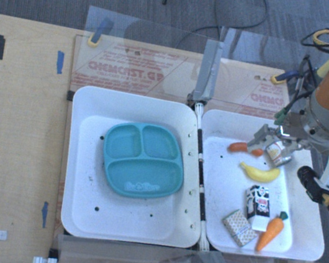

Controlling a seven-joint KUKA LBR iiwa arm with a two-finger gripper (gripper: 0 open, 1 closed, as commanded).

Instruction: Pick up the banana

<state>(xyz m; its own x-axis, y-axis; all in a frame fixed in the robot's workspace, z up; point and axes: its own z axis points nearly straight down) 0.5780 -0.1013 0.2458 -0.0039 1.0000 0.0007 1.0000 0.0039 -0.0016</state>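
Gripper (274, 142) hovers just above banana (260, 172) in right bin (305, 247); grip state seemingly unreadable.

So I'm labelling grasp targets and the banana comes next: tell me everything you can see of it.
The banana is small, plain yellow and smooth, probably a plastic toy. It lies flat on the floor of the right bin, curved like a shallow smile, ends turned up. An orange piece lies apart to its upper left, a black-and-white carton below. The gripper is just above its right end; contact is unclear.
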